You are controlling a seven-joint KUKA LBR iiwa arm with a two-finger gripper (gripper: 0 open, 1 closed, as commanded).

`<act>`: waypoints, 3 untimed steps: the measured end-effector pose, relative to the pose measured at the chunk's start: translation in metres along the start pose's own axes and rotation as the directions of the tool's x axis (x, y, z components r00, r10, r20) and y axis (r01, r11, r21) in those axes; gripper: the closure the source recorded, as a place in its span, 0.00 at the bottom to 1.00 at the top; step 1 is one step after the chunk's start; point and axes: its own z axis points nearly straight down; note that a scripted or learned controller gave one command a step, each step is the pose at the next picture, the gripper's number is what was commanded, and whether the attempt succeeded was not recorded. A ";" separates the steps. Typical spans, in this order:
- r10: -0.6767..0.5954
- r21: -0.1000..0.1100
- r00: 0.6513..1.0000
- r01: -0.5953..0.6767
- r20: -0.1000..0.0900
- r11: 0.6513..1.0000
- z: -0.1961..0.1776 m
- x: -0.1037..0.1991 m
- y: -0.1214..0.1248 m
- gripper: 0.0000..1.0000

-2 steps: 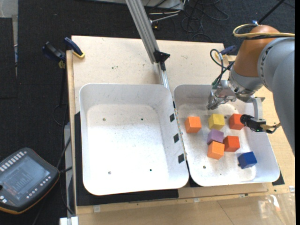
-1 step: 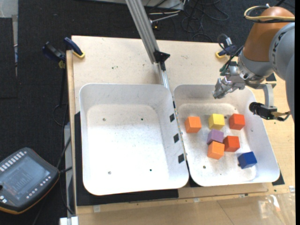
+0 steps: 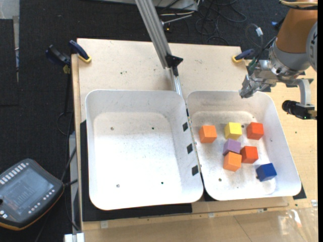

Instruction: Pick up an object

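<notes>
Claw (image 3: 247, 91) above right bin's (image 3: 282, 135) back rim, opening unclear; arm angled down from right.

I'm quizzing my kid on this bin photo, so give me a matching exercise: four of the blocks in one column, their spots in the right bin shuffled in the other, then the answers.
Column one:
1. yellow block
2. blue block
3. purple block
4. leftmost orange block

Column two:
A. nearest the bin's bottom right corner
B. closest to the divide between the two bins
C. directly below the yellow block, in the middle of the cluster
D. top row, between two orange blocks

Pairs: 1-D, 2-A, 3-C, 4-B
</notes>
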 end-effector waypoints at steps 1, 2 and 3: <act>-0.002 0.005 1.000 0.002 -0.002 1.000 -0.009 0.000 0.001 1.00; -0.007 0.010 1.000 0.007 -0.005 1.000 0.002 0.053 -0.019 1.00; -0.008 0.009 1.000 0.008 -0.005 1.000 -0.010 0.103 -0.042 1.00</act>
